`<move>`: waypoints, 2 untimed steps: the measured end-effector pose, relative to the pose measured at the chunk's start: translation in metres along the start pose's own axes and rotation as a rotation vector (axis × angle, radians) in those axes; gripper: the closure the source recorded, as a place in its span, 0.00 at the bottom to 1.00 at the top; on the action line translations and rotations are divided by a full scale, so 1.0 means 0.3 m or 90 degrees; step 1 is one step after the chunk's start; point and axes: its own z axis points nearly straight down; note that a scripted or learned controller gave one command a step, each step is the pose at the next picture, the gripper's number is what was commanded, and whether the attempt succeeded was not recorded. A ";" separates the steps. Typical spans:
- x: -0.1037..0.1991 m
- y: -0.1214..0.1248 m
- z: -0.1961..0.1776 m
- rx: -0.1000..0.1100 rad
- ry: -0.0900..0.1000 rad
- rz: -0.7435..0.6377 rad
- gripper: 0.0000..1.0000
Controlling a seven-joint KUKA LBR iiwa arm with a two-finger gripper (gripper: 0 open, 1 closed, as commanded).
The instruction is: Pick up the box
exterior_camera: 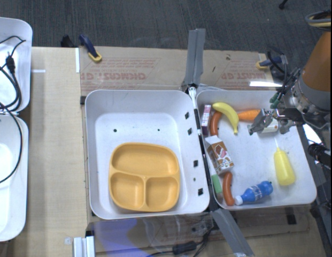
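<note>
Right bin [307,197]: pincer hangs over its far side.
Box [219,155]: lies left of and nearer than the pincer (banana between).
Pincer [260,125]: fingers apart, empty; best centred over the box's narrow sides before descending.

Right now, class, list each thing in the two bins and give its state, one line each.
box: lying flat, untouched
banana: lying by the carrot
carrot: lying flat
yellow bottle: on its side
blue bottle: on its side
divided tray: right way up
gripper: low over the right bin
</note>
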 end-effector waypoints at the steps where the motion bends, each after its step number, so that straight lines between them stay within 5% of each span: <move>1: -0.027 -0.142 0.493 0.001 0.002 0.047 0.00; 2: -0.012 0.077 0.584 0.000 0.001 0.229 0.00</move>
